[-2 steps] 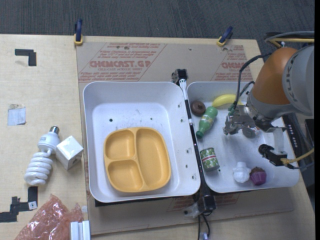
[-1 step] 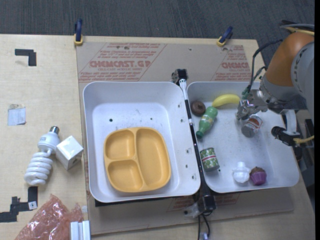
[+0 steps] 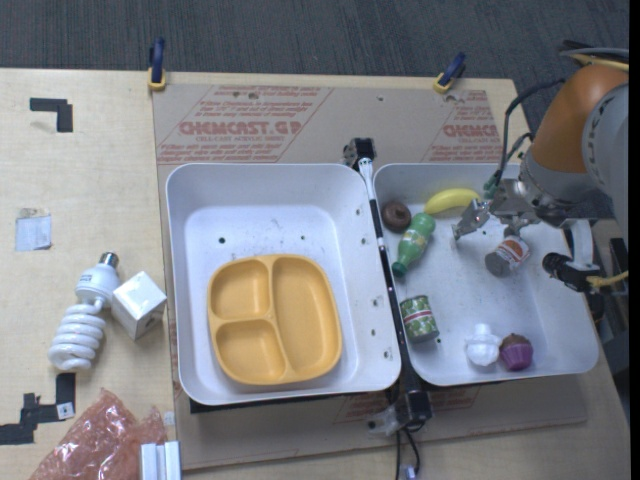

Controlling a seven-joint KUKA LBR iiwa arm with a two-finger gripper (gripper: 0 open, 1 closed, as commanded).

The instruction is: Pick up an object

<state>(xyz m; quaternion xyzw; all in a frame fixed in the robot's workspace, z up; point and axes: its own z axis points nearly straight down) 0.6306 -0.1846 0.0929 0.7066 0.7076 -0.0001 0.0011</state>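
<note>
The right bin [image 3: 560,313] holds several small objects: a yellow banana [image 3: 450,201], a brown donut [image 3: 397,214], a green bottle [image 3: 413,241], a green and red can [image 3: 420,318], a grey can with an orange label [image 3: 508,256], a white figure [image 3: 482,346] and a purple one [image 3: 516,351]. My gripper [image 3: 492,224] hangs over the upper part of that bin, just right of the banana and just above the grey can. Its fingers [image 3: 466,226] stand spread apart, open, with nothing between them.
The left bin [image 3: 190,268] holds a yellow divided plate [image 3: 275,318]. On the bench to the left lie a spiral light bulb [image 3: 82,313], a white cube [image 3: 139,303] and a red mesh bag [image 3: 110,433]. Two clamps [image 3: 157,65] sit at the board's back edge.
</note>
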